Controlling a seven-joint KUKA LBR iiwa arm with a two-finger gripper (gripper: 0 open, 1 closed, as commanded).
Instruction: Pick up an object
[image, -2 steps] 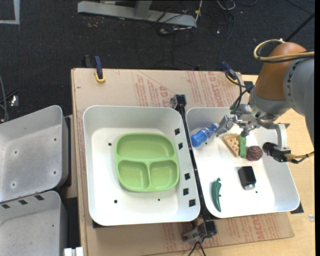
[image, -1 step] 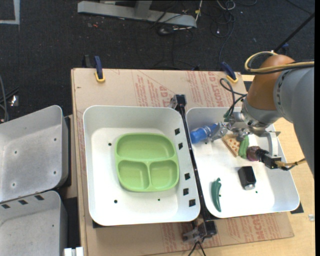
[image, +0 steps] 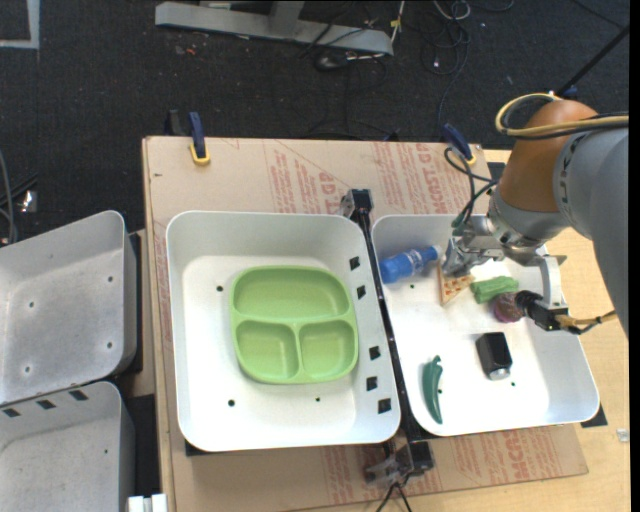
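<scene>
The claw (image: 462, 262) is lowered into the right bin (image: 560, 400), at its far side, just above a tan wedge (image: 454, 289); whether it is wide or narrow cannot be told. A blue bottle (image: 407, 264) lies just left. A green divided plate (image: 295, 323) sits in the left bin (image: 200, 330).

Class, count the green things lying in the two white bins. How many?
3: a divided plate in the left bin; a pepper near the right bin's front; a block below the gripper, which may hide others.
</scene>
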